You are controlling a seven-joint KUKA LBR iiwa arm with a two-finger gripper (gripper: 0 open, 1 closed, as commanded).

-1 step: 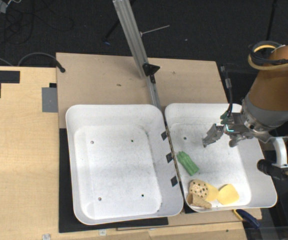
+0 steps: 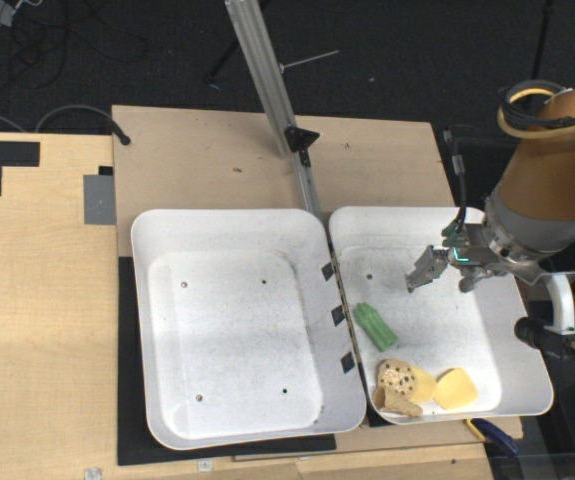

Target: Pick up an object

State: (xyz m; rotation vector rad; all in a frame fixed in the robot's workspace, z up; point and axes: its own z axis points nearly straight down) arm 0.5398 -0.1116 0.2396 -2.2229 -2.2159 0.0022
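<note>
My gripper [image 2: 445, 276] hovers over the right bin [image 2: 507, 388], near its middle right, with its two fingers spread apart and nothing between them. A green oblong block [image 2: 375, 326] lies on the bin floor below and to the left of the gripper. At the bin's front sit a tan spotted cookie-like piece [image 2: 398, 383] and a yellow lump [image 2: 453, 389] side by side. The gripper touches none of these.
The left bin [image 2: 167, 268] stands beside the right one, joined by black clips [image 2: 339, 314]. A slanted metal rail [image 2: 267, 78] rises behind the bins. The grey and orange arm [image 2: 542, 183] fills the right side.
</note>
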